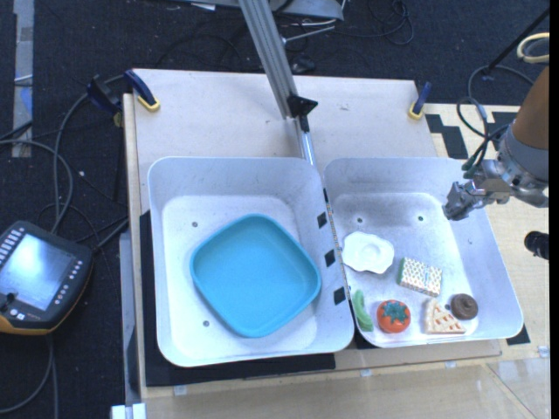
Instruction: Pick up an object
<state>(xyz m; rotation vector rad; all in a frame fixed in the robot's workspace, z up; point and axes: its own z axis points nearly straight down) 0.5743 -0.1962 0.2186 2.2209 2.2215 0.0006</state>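
Two shallow white bins sit side by side on the worktop [218, 112]. Nearest the camera, along the front rim of the right bin [419, 182], lies a row of small toy foods: a green piece [359, 309] at the left, half tucked against the bin wall so its shape is hard to read; a red tomato with a green top [393, 316]; a pizza slice [443, 319]; and a brown doughnut [463, 305] at the right end. Pizza and doughnut lie just beside each other; whether they touch cannot be judged. Just behind the row rests a speckled cracker-like square [420, 275], and left of that a white fried egg [368, 253], pale against the white bin floor, its edge partly lost. The back half of the right bin floor shows bare, scuffed grey.

Left bin [175, 190]: one blue square tray [254, 274], turned diagonally, covering most of the floor.

Further back and to the right, the hand [458, 202] hangs over the right bin's far right wall, well apart from all the toy foods. It is dark and small; whether it is wide or narrow cannot be told, and nothing is seen in it. The arm [533, 138] is cut off at the frame edge.

Beyond the bins, a slanted metal rail [271, 46] rises from the worktop's middle. A teach pendant [39, 273] lies on the floor at far left, partly cropped.
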